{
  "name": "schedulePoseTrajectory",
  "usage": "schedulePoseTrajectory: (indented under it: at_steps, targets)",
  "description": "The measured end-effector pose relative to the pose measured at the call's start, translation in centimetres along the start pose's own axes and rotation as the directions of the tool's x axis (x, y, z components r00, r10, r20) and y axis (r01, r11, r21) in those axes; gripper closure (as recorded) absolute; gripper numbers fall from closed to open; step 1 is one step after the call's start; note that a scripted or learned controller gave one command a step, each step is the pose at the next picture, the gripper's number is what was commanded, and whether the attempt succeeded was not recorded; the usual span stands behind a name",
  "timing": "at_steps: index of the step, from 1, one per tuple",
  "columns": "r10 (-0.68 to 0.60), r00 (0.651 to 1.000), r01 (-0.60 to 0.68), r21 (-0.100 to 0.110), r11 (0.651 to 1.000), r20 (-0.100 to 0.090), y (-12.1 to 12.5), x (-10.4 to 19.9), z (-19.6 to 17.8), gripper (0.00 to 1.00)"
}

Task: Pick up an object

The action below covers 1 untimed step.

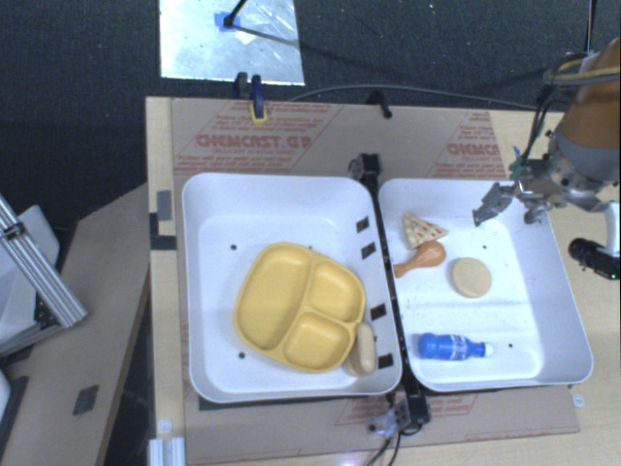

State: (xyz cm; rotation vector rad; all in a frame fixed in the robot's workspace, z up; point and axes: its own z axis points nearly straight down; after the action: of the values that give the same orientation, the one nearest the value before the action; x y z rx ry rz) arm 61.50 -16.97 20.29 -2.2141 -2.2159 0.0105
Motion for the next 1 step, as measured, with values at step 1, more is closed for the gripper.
schedulePoseTrajectory:
  at_steps: [1]
  targets:
    - [-0.003, 1.000, 0.003, -0.013, 1.000, 0.002, 0.28, 0.04, -0.83, 0.00]
